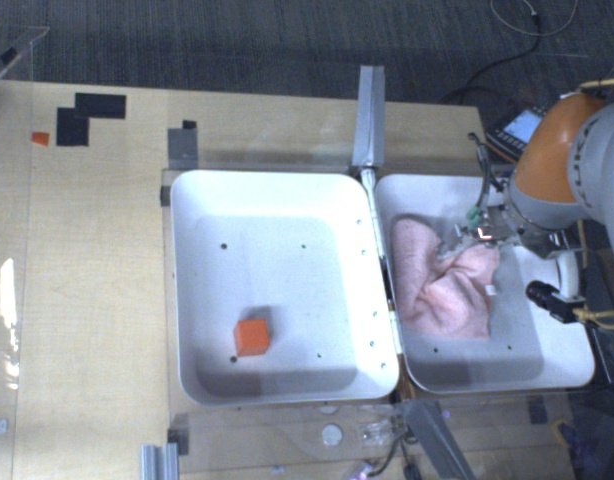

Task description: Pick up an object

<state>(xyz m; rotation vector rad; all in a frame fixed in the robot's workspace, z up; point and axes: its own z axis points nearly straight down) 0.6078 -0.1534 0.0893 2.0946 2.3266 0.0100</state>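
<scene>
A crumpled pink cloth (439, 280) lies in the right bin (517, 363), spread from its left wall toward the middle. My gripper (471, 240) is low over the cloth's upper right part, where the fabric bunches up against it. The grey wrist and orange band come in from the right above it. A small orange block (252, 336) rests on the floor of the left bin (277, 218), near its front left.
A metal divider post (368, 118) stands at the back between the two bins. Black and orange markers (82, 118) sit on the wooden bench at the far left. Cables and a device lie beyond the bench at the right rear.
</scene>
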